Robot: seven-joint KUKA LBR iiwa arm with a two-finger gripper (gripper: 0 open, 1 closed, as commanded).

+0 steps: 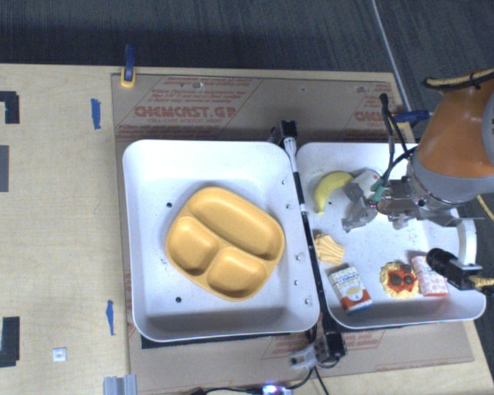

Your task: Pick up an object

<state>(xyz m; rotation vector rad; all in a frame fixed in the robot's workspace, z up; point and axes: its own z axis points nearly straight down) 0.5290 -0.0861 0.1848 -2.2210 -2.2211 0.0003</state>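
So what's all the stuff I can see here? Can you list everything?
yellow tray: one, mustard yellow with three hollows, upside up in the left bin
left bin: one, white, left half of the bench
right bin: one, white, right half of the bench
banana: one, yellow, far left corner of the right bin
chips: one small pile, pale yellow, left edge of the right bin
juice carton: one, white and orange, near left of the right bin
pizza slice: one, orange and red, near side of the right bin
pink packet: one, pink and white, beside the pizza slice
arm: one, grey and orange, from the right
claw: one, grey metal, over the right bin near the banana
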